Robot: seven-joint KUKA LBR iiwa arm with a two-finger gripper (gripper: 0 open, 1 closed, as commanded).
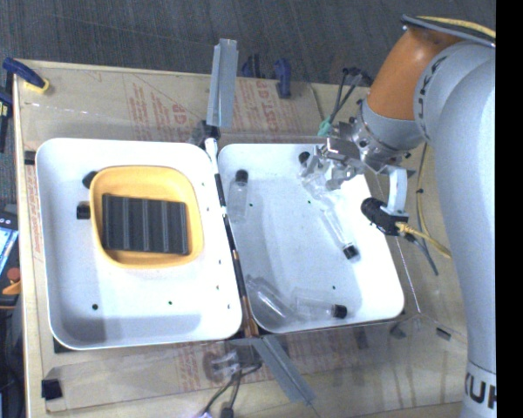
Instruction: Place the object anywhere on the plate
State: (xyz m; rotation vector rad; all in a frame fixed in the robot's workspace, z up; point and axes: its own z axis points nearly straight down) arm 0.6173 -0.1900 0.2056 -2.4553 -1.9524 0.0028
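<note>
A yellow plate point(145, 175) lies in the left bin point(70, 312), with a dark ridged rack point(146, 223) resting on it. Several clear tubes with black caps lie in the right bin point(283, 233). One tube point(336, 230) runs diagonally just below my gripper, its cap toward the lower right. Another tube point(238, 192) lies by the bin's left wall, and a third tube point(318, 307) lies near the front edge. My gripper point(324, 172) hangs low over the right bin's far right corner, close above the upper end of the diagonal tube. Nothing is visibly held.
The arm's grey body and orange band point(405, 68) fill the right side, with cables point(401, 225) trailing over the right bin's right rim. A metal bar point(222, 81) stands behind the gap between the bins. Clamps point(24, 75) sit at the bench's far left.
</note>
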